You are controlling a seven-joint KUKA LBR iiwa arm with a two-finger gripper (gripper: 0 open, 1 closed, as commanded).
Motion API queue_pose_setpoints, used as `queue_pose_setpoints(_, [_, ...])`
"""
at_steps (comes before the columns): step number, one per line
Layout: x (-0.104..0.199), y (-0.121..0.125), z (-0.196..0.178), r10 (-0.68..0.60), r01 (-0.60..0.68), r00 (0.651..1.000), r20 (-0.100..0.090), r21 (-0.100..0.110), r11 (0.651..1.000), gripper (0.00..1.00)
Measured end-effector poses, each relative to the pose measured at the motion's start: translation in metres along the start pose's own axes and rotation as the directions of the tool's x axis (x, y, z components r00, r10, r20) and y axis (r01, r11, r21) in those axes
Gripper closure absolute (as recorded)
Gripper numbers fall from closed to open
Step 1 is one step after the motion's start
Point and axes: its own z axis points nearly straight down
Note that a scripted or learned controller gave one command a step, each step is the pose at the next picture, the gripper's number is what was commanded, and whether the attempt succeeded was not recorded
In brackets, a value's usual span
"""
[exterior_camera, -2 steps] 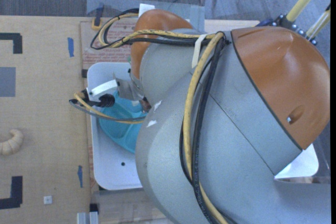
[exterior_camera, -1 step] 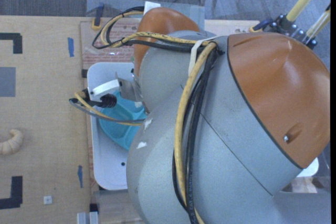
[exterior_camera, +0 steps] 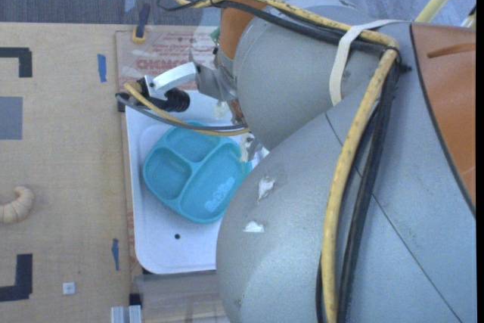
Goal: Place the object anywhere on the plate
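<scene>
A light blue divided plate lies tilted in the white bin, with its right edge tucked under the arm. The big grey arm with its orange band reaches in from the right and covers most of the bin. My gripper sits just above the plate's far edge, mostly hidden by the wrist. No object shows at the gripper or on the plate's visible compartments.
A tan curved thing like a croissant lies on the wooden bench at the far left, outside the bin. A small dark speck sits on the bin floor near the plate. Blue tape marks dot the bench.
</scene>
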Motion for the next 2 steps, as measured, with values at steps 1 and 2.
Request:
queue_pose_setpoints(1, [-0.038, -0.028, 0.095, 0.141, -0.141, 0.99, 0.002, 0.0, 0.99, 0.0])
queue_pose_setpoints(2, [-0.003, 0.09, 0.087, 0.139, -0.139, 0.99, 0.004, 0.001, 0.99, 0.0])
